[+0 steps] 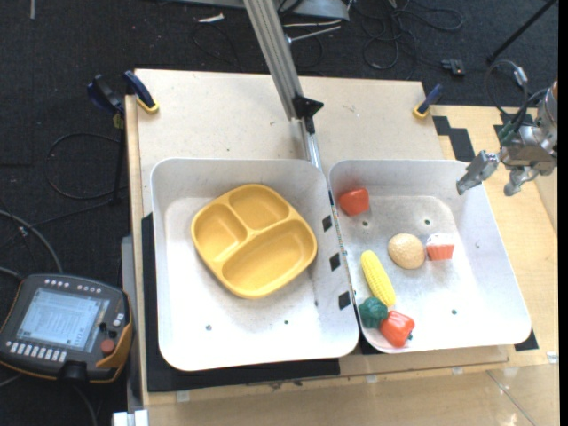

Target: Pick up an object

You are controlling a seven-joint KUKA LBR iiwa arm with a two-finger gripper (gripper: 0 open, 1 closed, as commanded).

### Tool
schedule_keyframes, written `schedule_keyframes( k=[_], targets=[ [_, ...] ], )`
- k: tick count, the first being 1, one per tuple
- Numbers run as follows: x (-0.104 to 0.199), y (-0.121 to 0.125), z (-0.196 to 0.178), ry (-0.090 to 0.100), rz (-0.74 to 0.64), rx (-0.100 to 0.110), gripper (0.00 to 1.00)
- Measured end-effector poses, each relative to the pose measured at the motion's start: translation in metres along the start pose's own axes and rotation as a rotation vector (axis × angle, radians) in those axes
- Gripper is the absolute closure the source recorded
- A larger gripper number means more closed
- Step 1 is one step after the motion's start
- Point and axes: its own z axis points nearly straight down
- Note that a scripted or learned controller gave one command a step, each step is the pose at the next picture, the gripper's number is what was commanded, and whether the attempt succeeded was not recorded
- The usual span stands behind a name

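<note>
The end effector (499,175) is seen at the far right, above the outer rim of the right bin (497,264), with its two fingers spread apart and nothing between them. All objects are found to its left and nearer the camera. A beige round piece (406,250) is set nearest, with a small red-and-white block (440,248) touching its right side. A corn cob (378,276) lies further left, its long axis running from upper left to lower right, roughly along the bin's left wall. Below it, a green piece (372,310) and a red pepper (397,327) rest close together at the near corner. A red-orange piece (353,201) sits well to the left of the end effector. In the left bin (177,327), a yellow divided plate (255,239) is seen. Both bins are carried by the pale surface (222,114).
</note>
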Motion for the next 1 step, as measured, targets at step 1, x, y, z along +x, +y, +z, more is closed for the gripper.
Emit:
schedule_keyframes(
  k=[1],
  targets=[
    [-0.0004,-0.0013,-0.0237,-0.001,0.000,-0.006,0.00]
  ],
)
